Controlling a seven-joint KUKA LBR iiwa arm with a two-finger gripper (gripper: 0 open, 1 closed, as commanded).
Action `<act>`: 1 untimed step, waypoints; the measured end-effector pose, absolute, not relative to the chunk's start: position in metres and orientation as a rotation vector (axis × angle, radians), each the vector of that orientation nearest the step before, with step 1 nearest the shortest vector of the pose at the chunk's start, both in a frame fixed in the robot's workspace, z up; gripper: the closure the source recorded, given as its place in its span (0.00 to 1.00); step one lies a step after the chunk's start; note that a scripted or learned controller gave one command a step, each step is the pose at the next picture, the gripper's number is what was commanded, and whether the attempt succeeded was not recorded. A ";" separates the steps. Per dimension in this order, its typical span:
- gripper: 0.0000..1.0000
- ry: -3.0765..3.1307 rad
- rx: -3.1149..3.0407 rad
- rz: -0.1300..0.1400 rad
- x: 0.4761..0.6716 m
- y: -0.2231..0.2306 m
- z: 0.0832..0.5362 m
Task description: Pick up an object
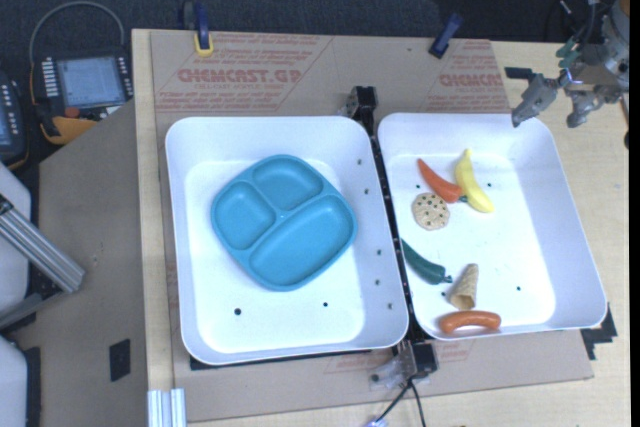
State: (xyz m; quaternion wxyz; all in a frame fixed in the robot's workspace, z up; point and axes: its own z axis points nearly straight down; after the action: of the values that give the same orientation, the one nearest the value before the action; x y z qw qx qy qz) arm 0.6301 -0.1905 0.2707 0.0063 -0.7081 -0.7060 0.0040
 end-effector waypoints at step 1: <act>0.00 -2.221 -2.220 0.001 0.632 -0.190 0.279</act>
State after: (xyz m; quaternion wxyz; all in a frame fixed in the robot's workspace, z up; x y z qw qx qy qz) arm 0.6323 -0.1896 0.2791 0.0005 -0.7069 -0.7073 0.0003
